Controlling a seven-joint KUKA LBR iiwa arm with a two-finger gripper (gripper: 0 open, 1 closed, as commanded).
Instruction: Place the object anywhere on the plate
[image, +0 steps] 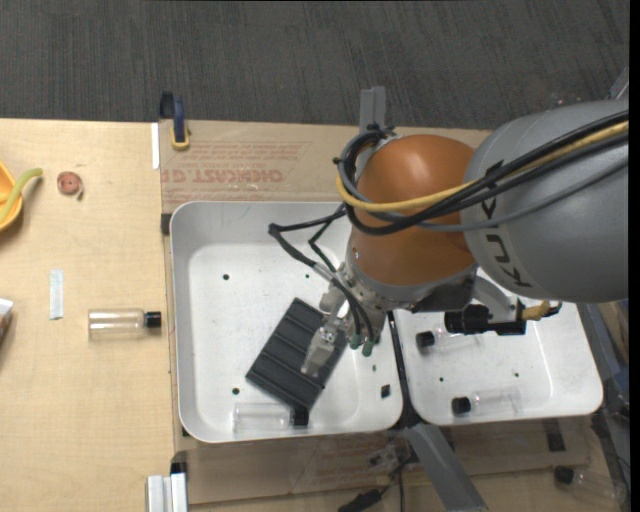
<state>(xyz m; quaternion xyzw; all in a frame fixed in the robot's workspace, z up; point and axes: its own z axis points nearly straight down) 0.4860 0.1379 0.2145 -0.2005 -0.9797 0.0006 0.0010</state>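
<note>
A black ribbed rectangular plate (285, 352) lies at a slant in the left bin (200, 300). My gripper (326, 345) hangs just above the plate's right end, below the orange wrist band (415, 210). Something small, grey and pale shows at the gripper's tip over the plate; I cannot make out what it is or whether it is held. A clear bottle (262, 416) with a black cap lies along the left bin's front wall, close to the plate's lower corner.
The right bin (560, 400) holds a black marker-like piece (482, 322), a clear capped bottle (492, 403) and a small black bit (425, 340). On the bench to the left lie another clear bottle (122, 320), a white strip (56, 295) and a yellow object (10, 195).
</note>
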